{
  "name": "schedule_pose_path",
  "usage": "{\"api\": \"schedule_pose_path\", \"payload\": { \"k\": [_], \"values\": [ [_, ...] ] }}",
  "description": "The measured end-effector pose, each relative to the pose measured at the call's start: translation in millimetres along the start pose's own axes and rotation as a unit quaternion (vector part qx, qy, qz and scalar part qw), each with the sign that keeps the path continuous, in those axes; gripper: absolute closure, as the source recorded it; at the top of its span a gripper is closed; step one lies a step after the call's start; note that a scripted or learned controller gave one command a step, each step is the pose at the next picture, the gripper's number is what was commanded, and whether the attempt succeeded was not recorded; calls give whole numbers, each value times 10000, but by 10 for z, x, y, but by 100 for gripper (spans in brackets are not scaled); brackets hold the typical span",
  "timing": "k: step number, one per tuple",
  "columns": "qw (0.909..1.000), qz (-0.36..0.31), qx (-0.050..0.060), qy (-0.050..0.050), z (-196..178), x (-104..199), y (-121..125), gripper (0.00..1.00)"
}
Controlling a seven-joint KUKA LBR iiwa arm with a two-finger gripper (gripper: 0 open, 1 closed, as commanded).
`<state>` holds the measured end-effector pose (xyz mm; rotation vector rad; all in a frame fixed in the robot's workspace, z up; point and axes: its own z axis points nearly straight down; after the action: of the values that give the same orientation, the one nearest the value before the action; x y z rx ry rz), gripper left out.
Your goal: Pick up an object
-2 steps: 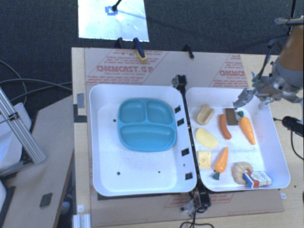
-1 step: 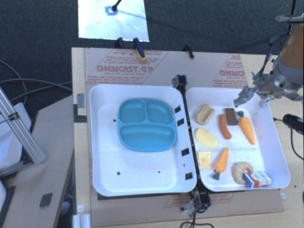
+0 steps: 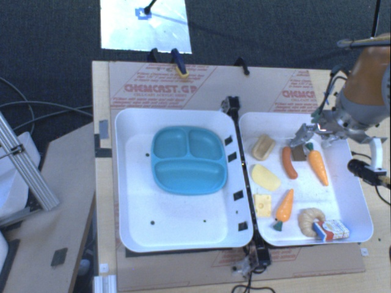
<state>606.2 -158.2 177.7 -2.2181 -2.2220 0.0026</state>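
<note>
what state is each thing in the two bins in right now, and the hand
blue divided plate: flat in the left bin, nothing on it
bread piece: lying loose in the right bin
sausage: lying loose
larger carrot: lying loose, just below the hand
smaller carrot: lying loose
yellow potato shape: lying loose
cheese cube: lying loose
small carton: on its side against a croissant
hand: low over the right bin

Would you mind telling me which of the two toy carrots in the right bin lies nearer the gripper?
The larger carrot, by the right bin's far right side, lies just below the gripper. The smaller carrot lies lower, beside the cheese slice.
</note>
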Motion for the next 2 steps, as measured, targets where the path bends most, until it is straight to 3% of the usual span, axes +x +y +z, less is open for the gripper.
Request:
{"api": "schedule_pose_path", "payload": {
  "k": [2],
  "values": [
    [10000, 2, -2, 1, 947, -33, -28, 0]
  ]
}}
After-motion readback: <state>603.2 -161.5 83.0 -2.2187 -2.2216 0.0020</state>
